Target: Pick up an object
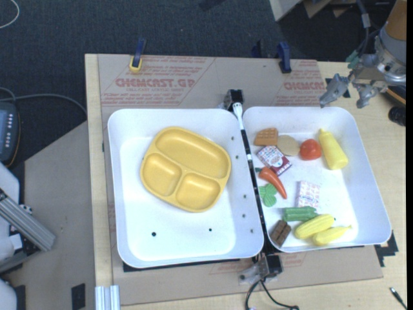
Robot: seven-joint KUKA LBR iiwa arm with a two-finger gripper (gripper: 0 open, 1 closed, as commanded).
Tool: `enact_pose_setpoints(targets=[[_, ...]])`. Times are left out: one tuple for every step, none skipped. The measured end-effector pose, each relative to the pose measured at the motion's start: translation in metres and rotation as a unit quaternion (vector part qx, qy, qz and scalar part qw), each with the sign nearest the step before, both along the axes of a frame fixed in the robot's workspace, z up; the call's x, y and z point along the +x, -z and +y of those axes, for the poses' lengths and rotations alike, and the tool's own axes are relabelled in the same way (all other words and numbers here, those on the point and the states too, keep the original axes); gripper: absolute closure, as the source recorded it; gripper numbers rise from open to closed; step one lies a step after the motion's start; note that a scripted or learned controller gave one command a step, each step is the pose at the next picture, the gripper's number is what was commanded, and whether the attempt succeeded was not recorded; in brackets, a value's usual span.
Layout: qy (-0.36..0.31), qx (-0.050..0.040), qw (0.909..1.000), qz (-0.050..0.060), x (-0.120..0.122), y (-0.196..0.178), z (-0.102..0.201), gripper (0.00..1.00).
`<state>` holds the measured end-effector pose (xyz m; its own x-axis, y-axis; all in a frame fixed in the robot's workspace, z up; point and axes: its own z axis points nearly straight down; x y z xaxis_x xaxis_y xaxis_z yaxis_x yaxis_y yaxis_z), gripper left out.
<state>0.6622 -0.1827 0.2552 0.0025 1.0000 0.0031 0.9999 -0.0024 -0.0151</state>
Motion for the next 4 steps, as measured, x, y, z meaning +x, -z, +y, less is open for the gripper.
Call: enact_pose_setpoints(targets=[[-0.001, -0.0015, 1.0, -0.007, 0.002, -0.009, 0.0, 0.0], [-0.001, -0.0011, 1.0, -0.005, -0.007, 0.048, 0.003, 0.0], [-0.001, -0.0013, 1.0, -0.005, -0.006, 0.093, -0.002, 0.0], [-0.001, -0.0013, 1.0, -0.006, -0.008, 0.138, -0.008, 0.0]])
